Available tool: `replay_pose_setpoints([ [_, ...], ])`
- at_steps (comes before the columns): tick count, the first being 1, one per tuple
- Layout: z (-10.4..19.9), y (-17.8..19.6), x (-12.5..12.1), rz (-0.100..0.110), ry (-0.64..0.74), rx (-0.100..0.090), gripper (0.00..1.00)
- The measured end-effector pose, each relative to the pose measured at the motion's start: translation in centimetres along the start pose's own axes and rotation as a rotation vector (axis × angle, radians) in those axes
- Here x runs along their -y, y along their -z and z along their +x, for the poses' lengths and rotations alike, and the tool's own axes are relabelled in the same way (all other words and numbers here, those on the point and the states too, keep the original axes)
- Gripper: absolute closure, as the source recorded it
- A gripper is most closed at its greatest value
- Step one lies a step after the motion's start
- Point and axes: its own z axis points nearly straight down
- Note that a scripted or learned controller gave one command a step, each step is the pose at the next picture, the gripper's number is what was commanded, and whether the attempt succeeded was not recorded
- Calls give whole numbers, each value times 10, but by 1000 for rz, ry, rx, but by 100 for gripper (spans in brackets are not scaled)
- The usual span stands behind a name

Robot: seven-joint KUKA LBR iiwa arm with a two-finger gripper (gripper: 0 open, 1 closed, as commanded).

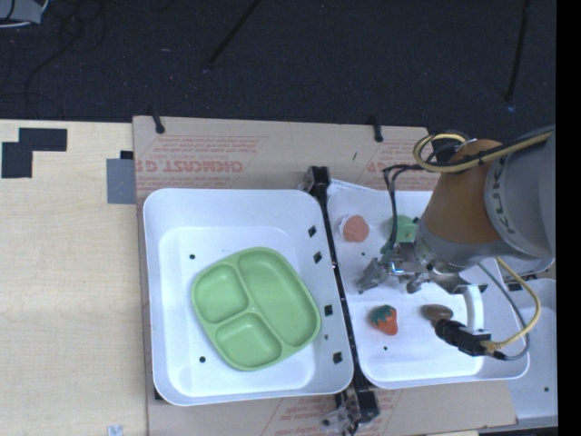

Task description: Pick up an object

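My gripper point(390, 280) hovers over the middle of the right bin point(508, 371), its metal fingers point(368, 278) spread open with nothing between them. A red-orange strawberry-like toy point(386, 319) lies just below the gripper, apart from it. Beyond the gripper to the left, a pink rounded object point(355, 229) sits near the bin's far wall. A green object point(402, 230) is partly hidden by the arm next to it. A small brown object point(437, 312) rests to the right of the red toy.
The left bin point(172, 234) holds a light green divided plate point(255, 308) with three compartments. A black divider point(331, 271) separates the two bins. The arm's grey and orange body point(481, 207) covers the right bin's far right part.
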Motion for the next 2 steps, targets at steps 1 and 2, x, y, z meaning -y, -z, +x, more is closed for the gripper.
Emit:
replay_pose_setpoints([
  [1,1,-20,0,-3,-1,1,0],
  [2,0,-8,0,-5,-7,1,100],
])
